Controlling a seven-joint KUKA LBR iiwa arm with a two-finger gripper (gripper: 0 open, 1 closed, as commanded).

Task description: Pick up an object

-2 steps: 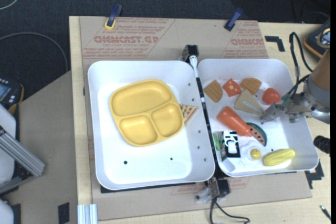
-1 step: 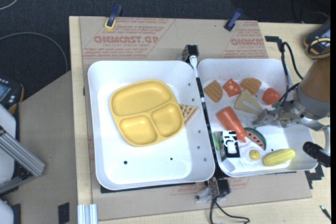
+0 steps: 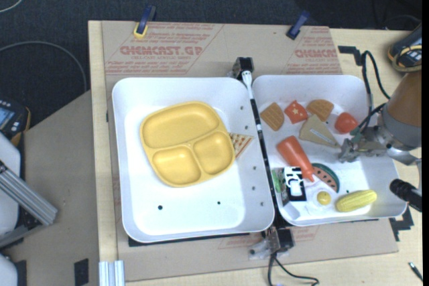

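Jaws could not be read: the gripper (image 3: 351, 148) was small and blurred where it reached low over the right bin (image 3: 355, 86) from the right, and whether it was open or closed I cannot tell. Nothing showed clearly between its tips. The arm (image 3: 405, 118) behind it was cut off by the frame edge.

Just to the gripper's left lay a pale wedge (image 3: 318, 133), its tip near the gripper; contact was too blurred to judge. Above the gripper sat a red tomato (image 3: 346, 122). Farther left lay a carrot (image 3: 295, 154), a red piece (image 3: 295, 111) and two brown bread-like pieces (image 3: 272, 116) (image 3: 320, 108). Below the gripper lay a corn cob (image 3: 356, 199), a small yellow ball (image 3: 324, 197) and a watermelon slice (image 3: 327, 176) partly hidden by the carrot. A black-and-white item (image 3: 293, 184) was hard to make out.

Well to the left, the left bin (image 3: 134, 184) held a yellow divided plate (image 3: 186, 143), with a waffle-patterned triangle (image 3: 240, 143) touching its right edge.
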